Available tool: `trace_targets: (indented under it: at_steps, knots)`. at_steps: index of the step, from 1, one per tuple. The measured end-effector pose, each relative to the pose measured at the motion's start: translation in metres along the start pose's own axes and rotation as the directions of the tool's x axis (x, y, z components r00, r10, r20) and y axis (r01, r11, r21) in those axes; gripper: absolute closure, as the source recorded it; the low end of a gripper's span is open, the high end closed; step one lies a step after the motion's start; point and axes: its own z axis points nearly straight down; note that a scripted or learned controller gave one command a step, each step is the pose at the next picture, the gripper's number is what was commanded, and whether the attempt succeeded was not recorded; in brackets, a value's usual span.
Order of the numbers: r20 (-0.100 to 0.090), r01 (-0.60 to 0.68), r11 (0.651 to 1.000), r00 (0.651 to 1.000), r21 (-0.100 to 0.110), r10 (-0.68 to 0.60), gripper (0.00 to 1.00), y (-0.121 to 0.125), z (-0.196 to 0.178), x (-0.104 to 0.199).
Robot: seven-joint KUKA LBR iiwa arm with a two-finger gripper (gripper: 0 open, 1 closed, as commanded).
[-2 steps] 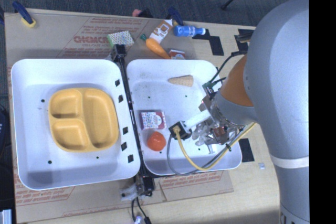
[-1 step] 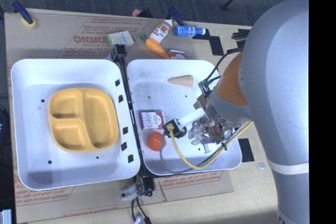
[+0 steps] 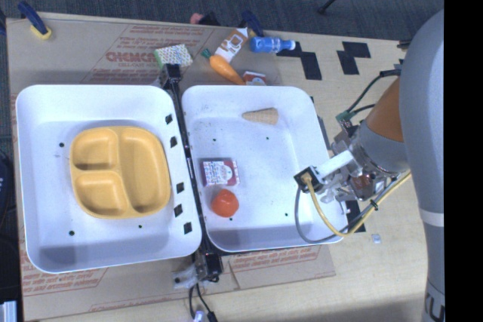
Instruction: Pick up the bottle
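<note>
A small blue bottle lies on its side on the cardboard behind the right bin, outside of it. My gripper hangs over the right rim of that bin, near its front right corner, far from the bottle. A yellow cable loops down from the wrist over the bin's corner. The grey arm with its orange band rises at the right edge of the view.
In the right bin lie a tan cone, a red-and-white packet and a red tomato. The left bin holds a yellow divided plate. Behind the bins lie an orange carrot, a white carton and a green-patterned packet.
</note>
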Motion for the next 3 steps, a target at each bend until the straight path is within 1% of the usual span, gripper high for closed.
trace_targets:
  at_steps: [1, 2, 3]
  knots:
    - [0.0, -0.031, 1.0, 1.0, 0.002, 0.031, 1.0, -0.046, -0.017, 0.012]
    - [0.0, -0.042, 0.999, 0.999, 0.0, 0.042, 1.0, -0.016, -0.023, 0.004]
    - [0.002, 0.029, 1.0, 1.0, 0.002, -0.029, 1.0, -0.095, 0.003, 0.024]
